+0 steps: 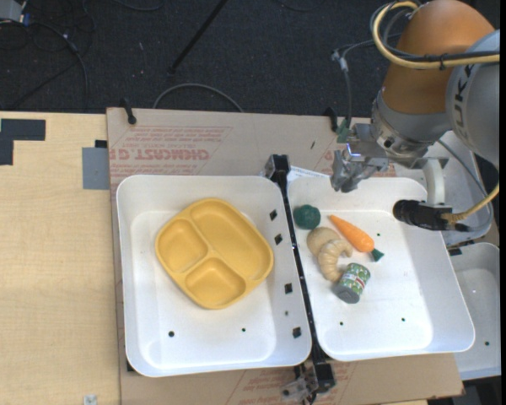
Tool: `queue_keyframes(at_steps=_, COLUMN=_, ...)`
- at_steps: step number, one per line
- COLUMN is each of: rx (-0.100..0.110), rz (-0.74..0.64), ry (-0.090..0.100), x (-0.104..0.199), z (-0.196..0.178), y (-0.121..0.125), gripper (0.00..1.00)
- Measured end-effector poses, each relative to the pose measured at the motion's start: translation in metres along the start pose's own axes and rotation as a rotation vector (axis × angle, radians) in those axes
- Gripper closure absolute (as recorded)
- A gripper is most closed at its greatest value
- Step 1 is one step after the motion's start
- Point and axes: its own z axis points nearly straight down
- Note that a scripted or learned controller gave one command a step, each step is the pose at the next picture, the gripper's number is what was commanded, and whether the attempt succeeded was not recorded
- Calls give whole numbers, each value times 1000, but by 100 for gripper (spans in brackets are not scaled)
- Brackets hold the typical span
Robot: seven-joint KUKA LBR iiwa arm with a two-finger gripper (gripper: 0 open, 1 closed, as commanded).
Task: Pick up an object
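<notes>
2 shallow white bins sit side by side on the bench, a black divider (291,251) running between them. Lying flat in the left bin (143,226) is a yellow tray (213,251) with 3 compartments, set at a slant. Just right of the divider, in the right bin (438,310), 4 small objects cluster in the upper left part: a dark green round piece (306,217) nearest the divider, a pale tan lumpy piece (327,250) below it, an orange carrot (353,234) with a green tip lying at a slant and touching the tan piece, and a small can (352,282) with a green label tipped on its side just below them. Above the far rim of the right bin hangs the gripper (346,178), apart from all 4 objects; nothing sits between its fingers, and whether they are spread or closed cannot be told.
</notes>
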Motion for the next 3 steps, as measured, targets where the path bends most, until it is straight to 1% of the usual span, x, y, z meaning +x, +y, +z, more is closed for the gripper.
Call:
queue_keyframes(at_steps=1, rx=3, rz=-1, ry=0, x=60, z=16, y=-5, gripper=100)
queue_keyframes(at_steps=2, rx=4, rz=-1, ry=-1, x=110, z=40, y=0, gripper=100)
queue_keyframes(at_steps=3, rx=1, rz=-1, ry=-1, x=156, z=38, y=5, gripper=100)
